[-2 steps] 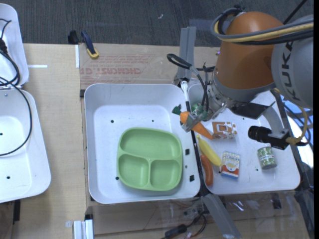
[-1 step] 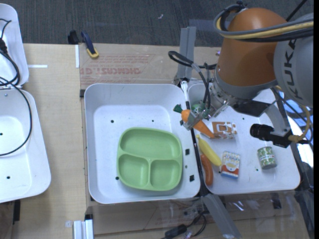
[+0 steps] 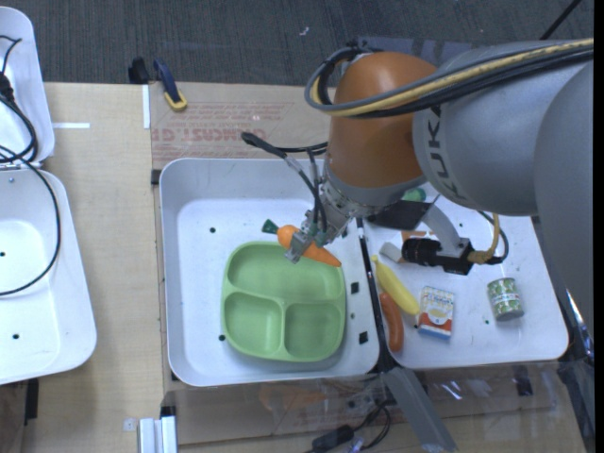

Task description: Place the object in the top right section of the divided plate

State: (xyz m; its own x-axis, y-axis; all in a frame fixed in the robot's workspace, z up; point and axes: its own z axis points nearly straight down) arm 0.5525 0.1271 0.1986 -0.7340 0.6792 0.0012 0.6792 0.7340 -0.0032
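Tool grips carrot over green divided plate; arm reads "KUK".

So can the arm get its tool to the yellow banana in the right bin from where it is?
Probably yes. The banana lies uncovered near the right bin's left wall, close to the tool, which sits at the carrot beside the green plate. The wall alongside might crowd a grasp.
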